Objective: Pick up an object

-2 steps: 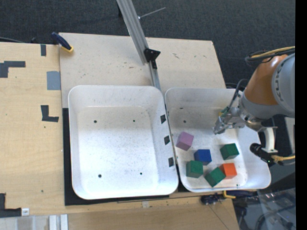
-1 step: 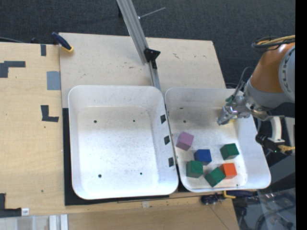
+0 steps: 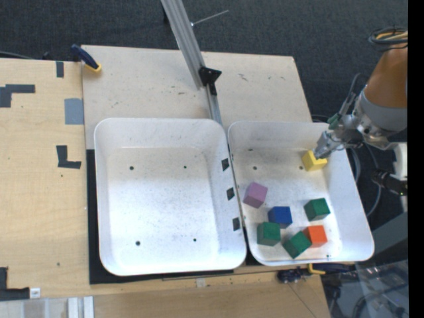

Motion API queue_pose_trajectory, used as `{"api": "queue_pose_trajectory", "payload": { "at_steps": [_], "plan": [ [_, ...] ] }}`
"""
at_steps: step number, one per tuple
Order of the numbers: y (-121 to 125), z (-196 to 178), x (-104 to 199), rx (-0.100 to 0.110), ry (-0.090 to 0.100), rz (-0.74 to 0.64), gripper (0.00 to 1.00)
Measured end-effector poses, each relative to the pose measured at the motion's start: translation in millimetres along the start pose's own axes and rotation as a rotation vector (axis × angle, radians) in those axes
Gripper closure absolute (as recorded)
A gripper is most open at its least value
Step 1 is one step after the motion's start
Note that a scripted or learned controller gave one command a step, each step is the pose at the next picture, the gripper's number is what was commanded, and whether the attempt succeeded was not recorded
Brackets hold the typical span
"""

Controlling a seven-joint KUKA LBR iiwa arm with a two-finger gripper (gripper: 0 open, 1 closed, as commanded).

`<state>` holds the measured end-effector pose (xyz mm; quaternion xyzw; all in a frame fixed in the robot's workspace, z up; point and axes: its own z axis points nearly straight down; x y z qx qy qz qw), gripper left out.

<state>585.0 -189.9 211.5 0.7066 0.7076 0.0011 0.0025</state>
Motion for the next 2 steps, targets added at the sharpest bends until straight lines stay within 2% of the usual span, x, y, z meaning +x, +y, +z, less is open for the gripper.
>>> {"api": "queue_pose_trajectory", "payload": {
  "at_steps": [2],
  "plan": [
    [-2, -88, -7, 0.002, 0.001, 0.0, 1.0]
  ]
}}
